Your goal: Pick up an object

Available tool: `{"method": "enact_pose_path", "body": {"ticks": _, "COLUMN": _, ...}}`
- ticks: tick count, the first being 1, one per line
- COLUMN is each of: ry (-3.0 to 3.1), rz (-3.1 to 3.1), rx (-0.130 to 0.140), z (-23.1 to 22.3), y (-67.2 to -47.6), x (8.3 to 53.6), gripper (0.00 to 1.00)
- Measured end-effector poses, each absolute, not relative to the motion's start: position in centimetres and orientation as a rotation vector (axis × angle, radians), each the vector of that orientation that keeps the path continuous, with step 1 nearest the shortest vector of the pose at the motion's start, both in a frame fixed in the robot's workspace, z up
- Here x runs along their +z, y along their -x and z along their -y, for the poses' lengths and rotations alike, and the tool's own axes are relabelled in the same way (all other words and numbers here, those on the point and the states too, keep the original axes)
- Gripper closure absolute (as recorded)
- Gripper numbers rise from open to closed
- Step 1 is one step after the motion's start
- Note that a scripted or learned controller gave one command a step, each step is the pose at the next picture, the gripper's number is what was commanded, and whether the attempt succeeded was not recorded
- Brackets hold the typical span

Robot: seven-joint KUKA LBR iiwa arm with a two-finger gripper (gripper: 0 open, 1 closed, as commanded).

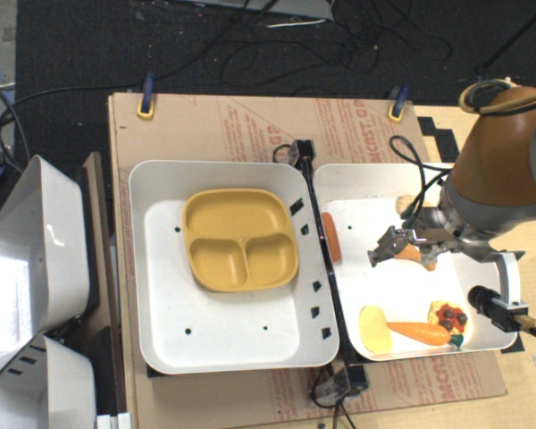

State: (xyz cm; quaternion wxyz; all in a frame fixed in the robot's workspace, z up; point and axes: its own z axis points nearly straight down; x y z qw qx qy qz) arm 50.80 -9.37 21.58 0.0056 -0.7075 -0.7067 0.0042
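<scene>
Objects for picking lie in the right bin (357, 186): a toy carrot (418, 332) near the front wall, a pale yellow disc (373, 327) touching its thick end, a small red and yellow toy (448, 315) just beside the carrot's tip, and a thin red stick like a sausage (332, 238) along the left wall. An orange piece (411, 251) shows right at the gripper (389, 247), and a small pale thing (403, 205) sits behind it.

I see the gripper low over the middle of the right bin, pointing to the left. How far the claw is open I cannot tell from this slanted view, because the dark fingers merge with each other and with the orange piece. I also cannot tell if that piece is between the fingers or only behind them, so I do not count it as held.

My worry is this. If the fingers close beside the orange piece and not around it, they will push it away and lift nothing. The piece looks small and rounded, so it may also slip out when the arm rises. The cable (413, 164) hanging near the wrist could drag over the pale thing. The left bin (152, 266) holds a yellow divided plate (241, 239), well apart from the gripper, so I expect no trouble there.
</scene>
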Motion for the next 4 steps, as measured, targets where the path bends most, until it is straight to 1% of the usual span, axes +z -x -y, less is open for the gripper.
{"method": "enact_pose_path", "body": {"ticks": 1, "ry": 2.22, "rz": 2.222, "rx": 0.001, "z": 9.4, "y": -51.1, "x": 22.2, "gripper": 0.0}}
{"method": "enact_pose_path", "body": {"ticks": 2, "ry": 2.221, "rz": 2.217, "rx": 0.004, "z": 9.2, "y": -51.2, "x": 15.8, "gripper": 0.0}}
{"method": "enact_pose_path", "body": {"ticks": 3, "ry": 2.221, "rz": 2.216, "rx": 0.005, "z": 9.5, "y": -50.2, "x": 10.9, "gripper": 0.0}}
{"method": "enact_pose_path", "body": {"ticks": 4, "ry": 2.221, "rz": 2.217, "rx": 0.003, "z": 9.4, "y": -50.1, "x": 9.1, "gripper": 0.0}}
